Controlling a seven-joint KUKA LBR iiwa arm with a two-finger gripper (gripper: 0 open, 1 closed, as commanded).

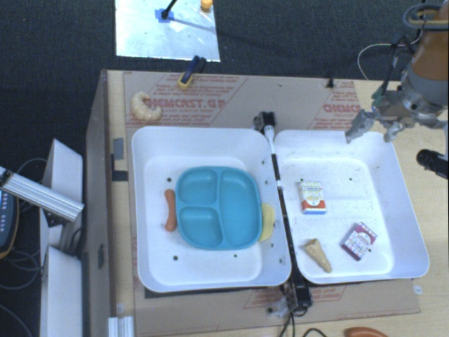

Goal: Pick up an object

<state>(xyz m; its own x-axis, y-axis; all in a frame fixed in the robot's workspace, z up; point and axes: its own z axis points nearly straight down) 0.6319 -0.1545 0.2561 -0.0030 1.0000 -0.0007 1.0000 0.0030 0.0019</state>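
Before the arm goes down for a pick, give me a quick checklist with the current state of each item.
1. Tool above the right bin: not ok, it sits over the bin's far right corner, off the items.
2. Tool free of any load: ok, nothing between its fingers.
3. Targets in the right bin apart from each other: ok, small box, red packet and wedge do not touch.
4. Targets clear of the bin walls: ok.
5. Left bin items out of the way: ok, blue tray and sausage lie across the divider.
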